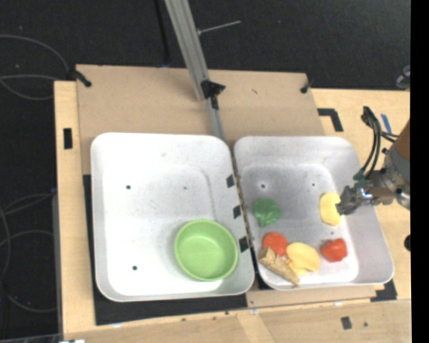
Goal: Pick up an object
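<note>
The right bin (300, 156) holds several small toy foods: a green leafy piece (266, 211), a yellow piece (330, 209) near the right wall, a red piece (334, 249), an orange-red piece (274, 242), a yellow piece (304, 256) and a tan piece (279, 266) at the front. My gripper (350, 200) reaches in from the right edge and sits right beside the yellow piece near the right wall, touching or almost touching it. The left bin (150, 170) holds a green bowl (206, 249) at its front right.
A grey metal pole (189, 45) slants down from the top to the gap between the bins. The bins rest on a tan board (186, 98). Black cables (375, 138) hang by the arm at the right.
</note>
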{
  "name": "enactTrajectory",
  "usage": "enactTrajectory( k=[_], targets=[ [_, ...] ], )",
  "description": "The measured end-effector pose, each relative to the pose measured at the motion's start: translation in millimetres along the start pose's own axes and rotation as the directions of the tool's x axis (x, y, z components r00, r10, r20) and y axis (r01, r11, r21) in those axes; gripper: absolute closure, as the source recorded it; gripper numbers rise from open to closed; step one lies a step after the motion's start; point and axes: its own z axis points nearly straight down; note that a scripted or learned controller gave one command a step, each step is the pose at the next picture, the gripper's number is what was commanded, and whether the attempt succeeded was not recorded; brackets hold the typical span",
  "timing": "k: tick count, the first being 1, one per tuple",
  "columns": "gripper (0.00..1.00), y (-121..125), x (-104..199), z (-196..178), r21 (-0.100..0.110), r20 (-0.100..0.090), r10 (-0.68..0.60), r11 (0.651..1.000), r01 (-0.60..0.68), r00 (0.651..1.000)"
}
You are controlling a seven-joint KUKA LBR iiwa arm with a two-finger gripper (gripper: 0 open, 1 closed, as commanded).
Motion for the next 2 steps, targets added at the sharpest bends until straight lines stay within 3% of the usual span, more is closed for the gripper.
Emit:
enactTrajectory(
  k=[1, 2],
  targets=[
    [1.00, 2.1, -0.8, -29.6, 0.003, -0.001, -0.001, 1.000, 0.001, 1.000],
    [1.00, 24.3, 52.6, -21.0, 0.007, -0.002, -0.003, 1.000, 0.003, 1.000]
  ],
)
